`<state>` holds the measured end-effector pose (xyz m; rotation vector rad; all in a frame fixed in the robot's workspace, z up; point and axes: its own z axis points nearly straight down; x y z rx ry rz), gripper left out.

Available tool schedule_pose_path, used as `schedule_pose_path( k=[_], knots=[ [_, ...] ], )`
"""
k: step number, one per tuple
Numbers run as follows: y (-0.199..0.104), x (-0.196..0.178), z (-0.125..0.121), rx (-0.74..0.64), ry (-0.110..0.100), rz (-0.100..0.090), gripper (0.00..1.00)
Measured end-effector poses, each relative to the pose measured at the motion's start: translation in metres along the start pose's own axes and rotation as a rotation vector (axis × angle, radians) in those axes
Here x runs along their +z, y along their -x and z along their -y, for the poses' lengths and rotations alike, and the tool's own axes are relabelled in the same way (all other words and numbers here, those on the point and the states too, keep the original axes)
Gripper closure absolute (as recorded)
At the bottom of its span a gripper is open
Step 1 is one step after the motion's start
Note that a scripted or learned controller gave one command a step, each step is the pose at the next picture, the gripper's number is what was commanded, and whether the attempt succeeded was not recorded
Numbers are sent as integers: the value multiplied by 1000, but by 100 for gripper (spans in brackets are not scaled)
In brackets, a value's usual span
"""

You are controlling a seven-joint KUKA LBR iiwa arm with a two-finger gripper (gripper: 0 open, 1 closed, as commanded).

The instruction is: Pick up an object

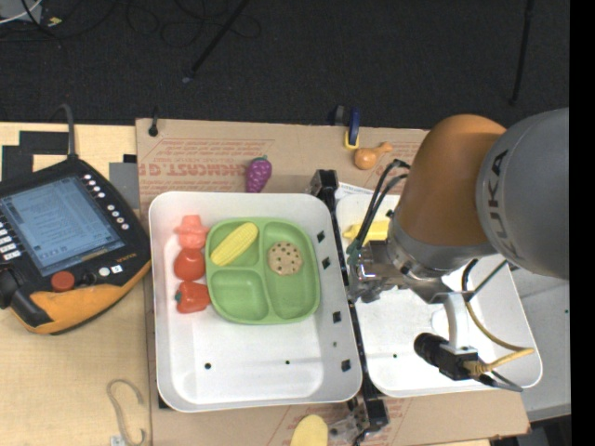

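1. In the camera view, the grey KUKA arm with the orange band [483, 203] fills the right side of the frame, reaching in over the right-hand shallow white bin [409, 360].
2. The gripper [364, 272] sits low over the left edge of that right bin, close to the divide between the two bins; the arm's bulk and cables cover it, so I cannot tell how it stands or whether anything is in it.
3. A small yellow block [370, 229] shows in the upper left corner of the right bin, just above the gripper and partly hidden by cables.
4. The left-hand shallow white bin [242, 370] lies at the centre of the frame and holds a green plastic tray with three compartments [262, 295].
5. A yellow toy corn cob [232, 242] lies in the tray's upper left compartment, and a round tan cookie with dark dots [284, 258] lies in its upper right compartment.
6. Three red and pink toy pieces [190, 263] stand in a column just left of the tray, inside the left bin.
7. Beyond the bins, near the top of the brown cardboard sheet on the table [204, 156], lie a purple toy grape bunch [258, 173] and an orange pear-shaped toy [370, 155].
8. A yellow rounded toy [310, 430] rests at the bottom edge of the frame, below the left bin.
9. A grey and orange handheld control pendant with a screen [60, 240] lies on the table at the left of the frame.
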<state>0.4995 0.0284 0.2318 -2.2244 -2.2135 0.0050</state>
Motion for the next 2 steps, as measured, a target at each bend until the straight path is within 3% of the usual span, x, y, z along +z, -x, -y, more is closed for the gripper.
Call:
schedule_pose_path(
  k=[1,2],
  knots=[
    [0,-4,-13,-7,3,0,100],
    [1,16,-7,-5,-1,0,100]
  ],
)
